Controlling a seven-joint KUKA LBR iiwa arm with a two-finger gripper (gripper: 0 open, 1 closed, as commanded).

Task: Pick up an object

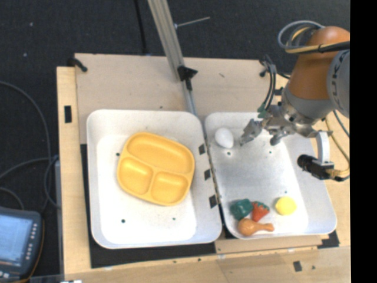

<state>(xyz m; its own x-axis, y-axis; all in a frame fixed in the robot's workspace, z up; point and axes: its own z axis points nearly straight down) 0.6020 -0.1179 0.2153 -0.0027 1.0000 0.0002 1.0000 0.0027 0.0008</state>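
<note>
Nearest, along the right bin's six o'clock edge: a dark green plastic lump, a small red plastic piece touching it, an orange drumstick-shaped toy just below both, and a round yellow ball a little off toward three o'clock. Farther back, bare white floor across the middle of that bin. In the left bin, a yellow three-compartment plastic tray, lying flat near centre. Farther still, at the right bin's eleven o'clock corner, a white egg-shaped object, alone. Just beside it, toward three o'clock, the pincer, prongs spread, nothing between them, hanging over the bin's far end. Beyond, pale wooden tabletop and a slanted aluminium post.

Step in hand, by judgement: approach, nothing grasped yet. Likely target the white egg, being closest. Next move: shift toward nine o'clock, centre over the egg, descend, close gently — smooth, rounded, apt to slip or roll against the bin wall.
</note>
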